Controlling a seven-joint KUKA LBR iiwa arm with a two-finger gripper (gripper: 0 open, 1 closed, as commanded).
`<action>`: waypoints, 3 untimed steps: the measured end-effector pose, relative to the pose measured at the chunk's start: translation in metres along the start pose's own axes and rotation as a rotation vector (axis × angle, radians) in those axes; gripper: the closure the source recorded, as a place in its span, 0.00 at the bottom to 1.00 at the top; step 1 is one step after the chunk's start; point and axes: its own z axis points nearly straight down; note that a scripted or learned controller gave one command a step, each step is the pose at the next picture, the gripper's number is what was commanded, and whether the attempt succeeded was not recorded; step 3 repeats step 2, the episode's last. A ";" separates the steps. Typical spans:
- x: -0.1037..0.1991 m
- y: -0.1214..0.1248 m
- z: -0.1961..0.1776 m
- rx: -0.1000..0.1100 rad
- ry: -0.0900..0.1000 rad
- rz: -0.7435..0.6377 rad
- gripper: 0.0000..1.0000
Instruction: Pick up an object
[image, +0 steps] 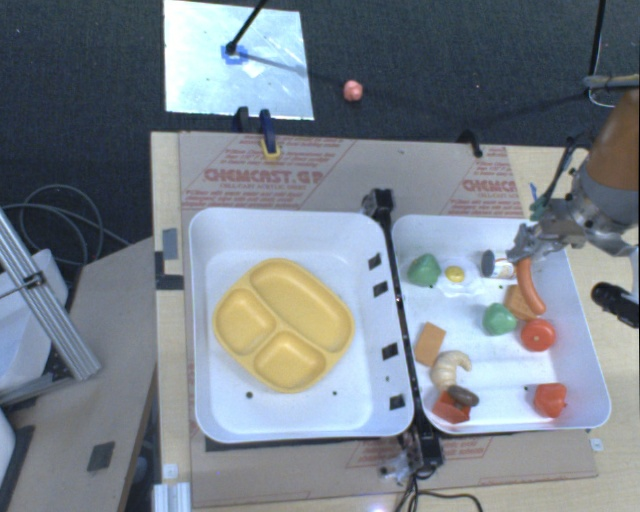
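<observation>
I see the arm (612, 165) coming in from the upper right of the frame, and its gripper (522, 250) hangs over the upper right part of the right bin (580, 330). I cannot tell from this view how the tool is set, and I see nothing clearly held in it.

Just under the gripper lies a long orange piece (526, 292), like a carrot, tilted. Touching or almost touching its lower end is a red round thing (537, 335), and a green round thing (499, 319) sits just beside it on the left. A small grey object (488, 263) lies close to the tool, on its left side. Further left in the same bin I see a green pointed piece (424, 269) and a small yellow piece (455, 274). Lower in the bin there are an orange block (430, 343), a pale curved piece (450, 366), a dark brown and red thing (455, 402) at the lower edge, and a red thing (549, 399) in the lower right corner.

The left bin (215, 250) holds a yellow divided plate (284, 323) with three compartments.
</observation>
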 end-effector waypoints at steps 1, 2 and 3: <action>0.051 0.002 0.031 0.015 0.008 -0.009 1.00; 0.085 -0.024 0.014 0.015 0.008 -0.009 1.00; 0.085 -0.024 0.014 0.015 0.008 -0.009 1.00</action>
